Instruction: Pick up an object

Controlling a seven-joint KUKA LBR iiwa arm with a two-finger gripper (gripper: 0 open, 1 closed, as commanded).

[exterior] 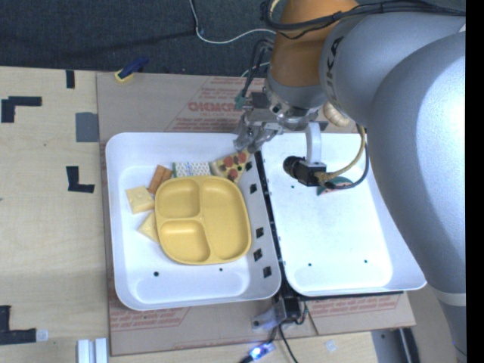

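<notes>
Yellow divided plate [203, 219] in left bin [121, 203], crackers [141, 199] beside it. Hand [249, 138] low over bin's far right corner, near small patterned item [231, 165]; finger state impossible to tell.

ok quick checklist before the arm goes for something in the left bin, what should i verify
1. Gripper over the left bin: ok, it sits at the bin's far right corner, beside the divider.
2. Something graspable below it: ok, small pieces lie just under the gripper.
3. Gripper holding anything already: cannot tell, the fingertips are too small and cluttered to read.
4. Yellow divided plate out of the way: not ok, its rim lies right against those pieces.
5. Other targets reachable: ok, tan blocks lie at the plate's left, though partly tucked against it.
</notes>
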